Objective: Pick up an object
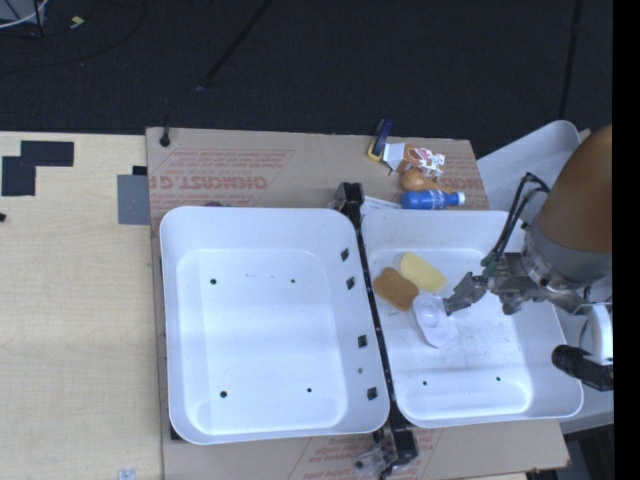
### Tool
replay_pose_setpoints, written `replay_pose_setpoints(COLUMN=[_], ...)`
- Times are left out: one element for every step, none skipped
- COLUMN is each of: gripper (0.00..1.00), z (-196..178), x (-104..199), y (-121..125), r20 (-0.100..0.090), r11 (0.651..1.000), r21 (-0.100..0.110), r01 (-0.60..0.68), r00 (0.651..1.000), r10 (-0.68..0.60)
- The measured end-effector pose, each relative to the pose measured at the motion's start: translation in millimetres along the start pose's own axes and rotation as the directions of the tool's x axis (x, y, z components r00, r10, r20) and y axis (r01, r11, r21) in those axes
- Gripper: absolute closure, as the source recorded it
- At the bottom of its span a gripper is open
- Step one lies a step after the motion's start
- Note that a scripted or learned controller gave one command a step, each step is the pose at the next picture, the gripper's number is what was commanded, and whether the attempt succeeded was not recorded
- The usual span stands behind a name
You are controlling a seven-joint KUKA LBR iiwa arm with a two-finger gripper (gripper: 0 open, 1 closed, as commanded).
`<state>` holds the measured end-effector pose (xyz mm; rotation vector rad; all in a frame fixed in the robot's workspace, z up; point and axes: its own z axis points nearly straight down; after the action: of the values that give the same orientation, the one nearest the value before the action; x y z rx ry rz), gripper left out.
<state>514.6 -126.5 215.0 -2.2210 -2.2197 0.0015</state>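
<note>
Item one: we recorded two shallow white bins side by side on a cardboard-covered worktop (250, 163), the left bin (185, 238) and the right bin (480, 393).

Item two: in the right bin, toward its upper left, we noted three objects clustered together: a brown bread-like piece (396, 289), a pale yellow piece (423, 271) just beside it, and a clear whitish object (431, 322) lying just below the two.

Item three: the arm (580, 208) reached in from the right, and its jaws (460, 296) sat low over the right bin, just beside the clear whitish object and near the yellow piece. We could not tell whether the jaws were parted or closed, nor whether they touched any object.

Item four: beyond the bins, on the cardboard, we listed a blue bottle (432, 200), a small figure-like toy (420, 168) and a blue-and-yellow item (379, 140)
</note>
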Motion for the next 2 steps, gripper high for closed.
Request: replay_pose_setpoints(gripper=[0.00, 0.00], z=[131.7, 126.6], x=[23.1, 43.3], y=[13.9, 94.6], r20=[0.001, 0.000], r11=[1.000, 1.000], r21=[-0.002, -0.006], r01=[0.001, 0.004], r00=[1.000, 1.000], r10=[-0.001, -0.004])
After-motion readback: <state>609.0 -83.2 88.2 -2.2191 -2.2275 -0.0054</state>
